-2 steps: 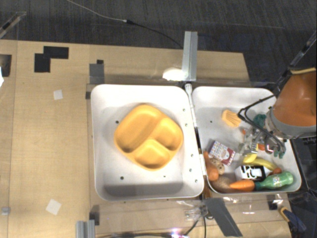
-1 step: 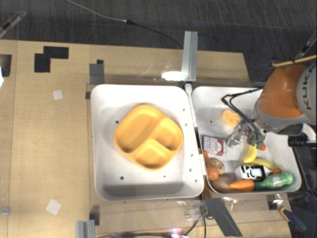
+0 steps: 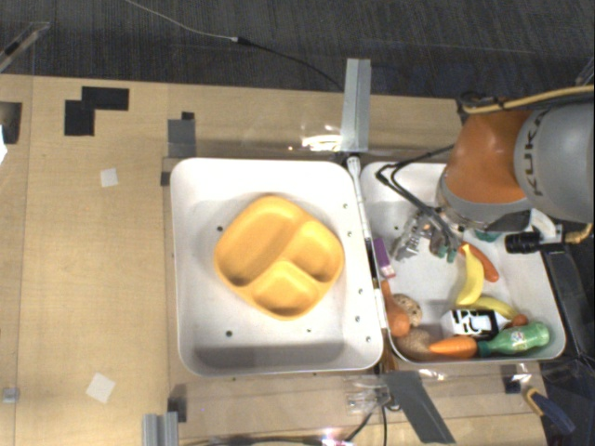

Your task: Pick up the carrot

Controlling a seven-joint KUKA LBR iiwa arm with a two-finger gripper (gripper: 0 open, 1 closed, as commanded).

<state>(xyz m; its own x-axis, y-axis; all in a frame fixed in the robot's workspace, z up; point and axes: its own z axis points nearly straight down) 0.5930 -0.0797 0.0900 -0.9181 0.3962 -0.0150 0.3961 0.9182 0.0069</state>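
Observation:
The carrot (image 3: 453,347) is a short orange piece lying flat along the front wall of the right bin (image 3: 395,189). It sits between a brown potato-like lump (image 3: 416,340) and a green bottle (image 3: 517,339). My gripper (image 3: 426,242) hangs over the upper middle of that bin, well behind the carrot and apart from it. Its fingers look spread, with nothing between them. The orange band and grey arm come in from the right and cover the bin's far right corner.
A yellow banana (image 3: 471,282), a red-orange piece (image 3: 485,263), a black-and-white item (image 3: 474,321) and a round brown potato (image 3: 403,312) crowd the right bin's front half. The left bin (image 3: 200,342) holds a yellow divided plate (image 3: 277,255).

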